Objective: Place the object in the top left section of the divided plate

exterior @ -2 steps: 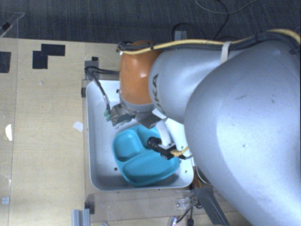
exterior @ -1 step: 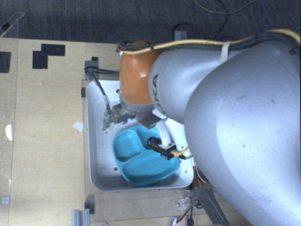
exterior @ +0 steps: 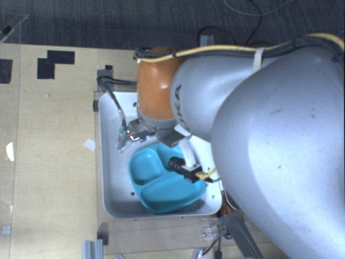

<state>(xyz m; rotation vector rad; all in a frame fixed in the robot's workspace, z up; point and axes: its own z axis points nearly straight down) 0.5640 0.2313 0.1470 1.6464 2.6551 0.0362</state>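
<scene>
- Turquoise plastic by the look of it, the divided plate (exterior: 161,190) lies in the lower part of the white bin (exterior: 108,161). I judge it light, stiff and smooth, and likely to skid if knocked at the rim.
- Its top left section (exterior: 146,165) faces up, bare and open to reach. The section to its right is partly covered by the robot's wrist.
- The object to be placed cannot be made out, because the wrist hides whatever sits beneath it. Its weight, softness and best place to grasp are therefore beyond judging here.
- The gripper (exterior: 161,138) hangs just above the plate's upper edge, below the orange band (exterior: 156,90). I cannot tell whether it is open, closed or carrying anything.
- A small green-and-red speck (exterior: 126,135) sits up and left of the plate, beside the gripper. It is too small to identify.
- A black cable (exterior: 110,97) runs down the bin wall above the plate towards the gripper, and a sideways move might snag it.
- The grey arm (exterior: 269,144) covers everything right of the plate.
- Black tape marks (exterior: 54,63) lie on the wooden bench (exterior: 48,171), well up and left of the plate and out of the way.
</scene>
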